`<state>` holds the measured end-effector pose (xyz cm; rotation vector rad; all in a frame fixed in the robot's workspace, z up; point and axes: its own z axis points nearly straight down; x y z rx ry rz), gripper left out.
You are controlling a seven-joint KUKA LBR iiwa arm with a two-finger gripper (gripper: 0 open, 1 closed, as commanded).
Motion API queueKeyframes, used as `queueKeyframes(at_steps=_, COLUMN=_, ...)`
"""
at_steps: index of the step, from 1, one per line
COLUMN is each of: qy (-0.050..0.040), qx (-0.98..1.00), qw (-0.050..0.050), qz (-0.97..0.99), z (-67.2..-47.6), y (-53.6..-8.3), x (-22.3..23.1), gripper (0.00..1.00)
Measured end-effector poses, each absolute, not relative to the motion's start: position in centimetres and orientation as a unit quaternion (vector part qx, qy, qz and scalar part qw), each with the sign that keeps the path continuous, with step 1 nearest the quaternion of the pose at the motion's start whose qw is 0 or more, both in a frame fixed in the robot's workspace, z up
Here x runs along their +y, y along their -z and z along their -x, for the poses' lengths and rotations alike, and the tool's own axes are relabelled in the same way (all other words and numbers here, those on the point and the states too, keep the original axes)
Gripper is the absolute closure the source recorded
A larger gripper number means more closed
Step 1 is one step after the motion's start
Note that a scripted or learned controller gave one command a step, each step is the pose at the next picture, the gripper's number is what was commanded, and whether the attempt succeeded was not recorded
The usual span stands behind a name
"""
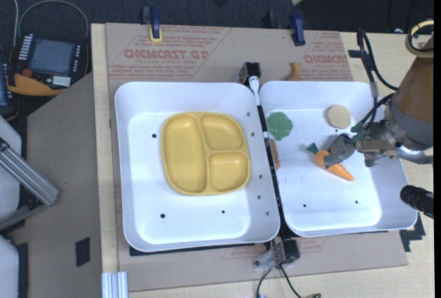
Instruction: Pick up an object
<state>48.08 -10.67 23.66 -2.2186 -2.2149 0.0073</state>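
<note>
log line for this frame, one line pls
arm: in from right, over right bin | tool: down at carrot | broccoli, cookie: loose in right bin | left bin: yellow divided plate

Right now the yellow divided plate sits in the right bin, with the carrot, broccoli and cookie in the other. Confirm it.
Wrong bin. The camera view shows the yellow divided plate in the left bin; the carrot, broccoli and cookie lie in the right bin.
</note>
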Motion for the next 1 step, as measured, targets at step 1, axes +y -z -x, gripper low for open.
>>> queueKeyframes(at_steps=1, qy=0.0002, qx=-0.707, qw=0.000, qz=0.707, z=-48.27, y=-24.01, x=-10.67, gripper=0.00)
